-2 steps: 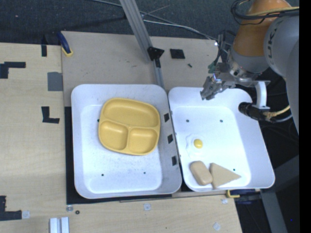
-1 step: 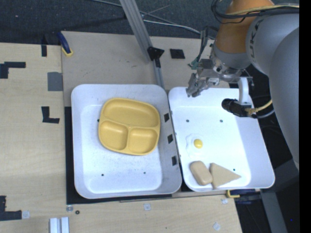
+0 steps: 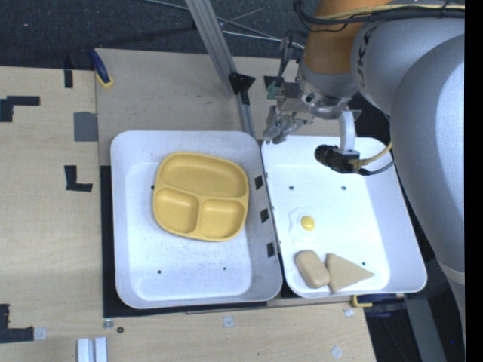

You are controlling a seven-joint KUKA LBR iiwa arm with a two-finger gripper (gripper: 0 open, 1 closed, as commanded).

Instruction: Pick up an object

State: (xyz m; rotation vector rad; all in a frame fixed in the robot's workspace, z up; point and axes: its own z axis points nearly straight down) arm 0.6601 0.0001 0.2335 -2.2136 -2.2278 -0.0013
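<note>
Clutter of cables and brackets hides the gripper point(image 3: 278, 130) at the right bin's point(image 3: 392, 225) 11 o'clock corner, so I cannot tell its state, and nothing shows in its grasp. The arm point(image 3: 407, 59), grey and smooth with an orange dome, is cut off at the frame's 3 o'clock side and covers that bin's 1 o'clock corner.

Two shallow white bins lie side by side, rounded at the corners. The left bin point(image 3: 136, 277) bears one yellow tray point(image 3: 201, 195), glossy plastic, with three compartments, toward 12 o'clock of centre.

In the right bin lie three things: one small yellow ball point(image 3: 307, 222) near centre, one tan rounded block point(image 3: 311, 268) at 7 o'clock, and one tan wedge point(image 3: 347, 271) touching it at 6 o'clock. All three sit well apart from the gripper.
</note>
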